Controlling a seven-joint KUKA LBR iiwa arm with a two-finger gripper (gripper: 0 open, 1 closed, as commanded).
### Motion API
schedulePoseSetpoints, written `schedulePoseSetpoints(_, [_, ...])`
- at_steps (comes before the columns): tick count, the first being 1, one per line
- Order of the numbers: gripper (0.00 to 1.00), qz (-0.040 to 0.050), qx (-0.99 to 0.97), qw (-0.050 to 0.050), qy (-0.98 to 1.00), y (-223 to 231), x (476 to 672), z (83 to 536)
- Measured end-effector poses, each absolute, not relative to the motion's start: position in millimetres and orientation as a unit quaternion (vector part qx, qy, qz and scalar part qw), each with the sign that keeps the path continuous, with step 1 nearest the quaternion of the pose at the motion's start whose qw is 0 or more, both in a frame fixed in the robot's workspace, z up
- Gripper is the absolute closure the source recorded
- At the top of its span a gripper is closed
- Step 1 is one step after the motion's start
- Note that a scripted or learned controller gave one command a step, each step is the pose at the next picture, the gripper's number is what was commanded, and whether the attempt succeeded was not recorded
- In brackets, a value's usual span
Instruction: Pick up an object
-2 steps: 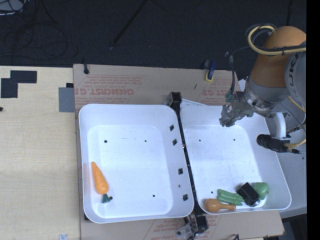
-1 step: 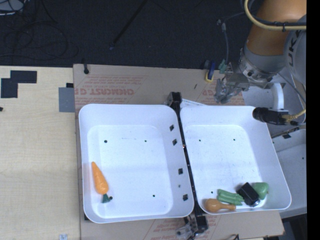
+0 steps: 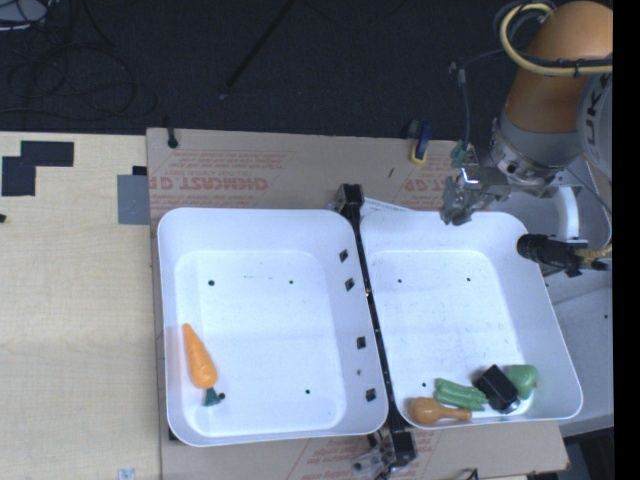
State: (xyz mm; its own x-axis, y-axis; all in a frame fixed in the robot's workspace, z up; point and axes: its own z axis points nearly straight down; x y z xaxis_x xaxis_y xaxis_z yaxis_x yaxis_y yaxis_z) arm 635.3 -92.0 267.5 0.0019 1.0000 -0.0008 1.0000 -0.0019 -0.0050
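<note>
A brown cardboard sheet (image 3: 270,173) with reversed red print covers the bench under both bins, reaching past their far edge. Left of it lies a pale wooden tabletop (image 3: 70,298) with dark squares near its far edge. Beyond is dark floor (image 3: 300,48) strewn with cables (image 3: 60,58).

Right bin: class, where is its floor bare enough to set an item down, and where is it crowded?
The right bin is bare from its far wall, under the end effector, down past the middle. Its near right corner is crowded: a green vegetable, a black object and an orange gourd cluster there.
</note>
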Motion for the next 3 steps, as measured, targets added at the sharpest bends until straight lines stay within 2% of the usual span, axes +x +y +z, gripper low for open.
schedulePoseSetpoints(1, [1.0,0.0017,-0.708,0.001,-0.706,-137,618.7,265])
schedulePoseSetpoints(2, [1.0,-0.0021,-0.705,-0.002,-0.709,-66,645.8,336])
schedulePoseSetpoints(3, [1.0,0.0033,-0.708,0.003,-0.706,-106,642.5,264])
